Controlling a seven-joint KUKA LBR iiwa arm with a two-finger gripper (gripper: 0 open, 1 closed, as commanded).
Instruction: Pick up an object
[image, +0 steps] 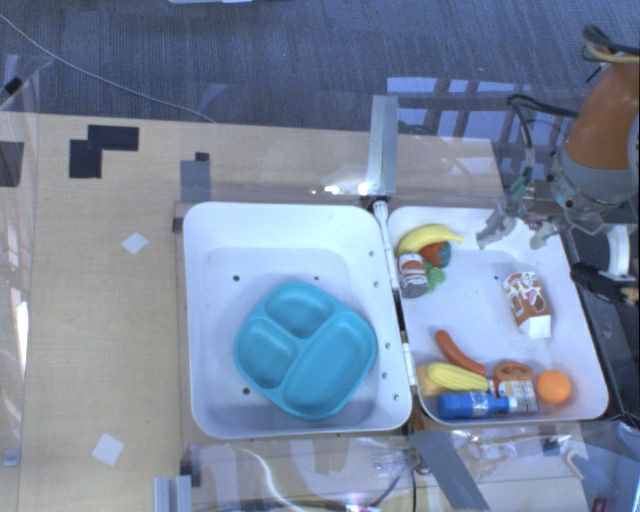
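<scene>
Wooden bench with two white bins: left bin (200, 300) holds a blue divided plate (305, 348); right bin (480, 290) holds toy foods. Gripper (517, 228) hovers above its far edge, fingers spread, holding nothing. Nothing picked yet; banana (428, 238) lies nearby

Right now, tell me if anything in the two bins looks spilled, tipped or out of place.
Nothing is spilled or damaged. The blue plate lies flat in the left bin. In the right bin the small can and blue bottle lie on their sides among loose toy food.

Bright, even light; glare on bins' (290, 225) rims; slightly soft focus
</scene>
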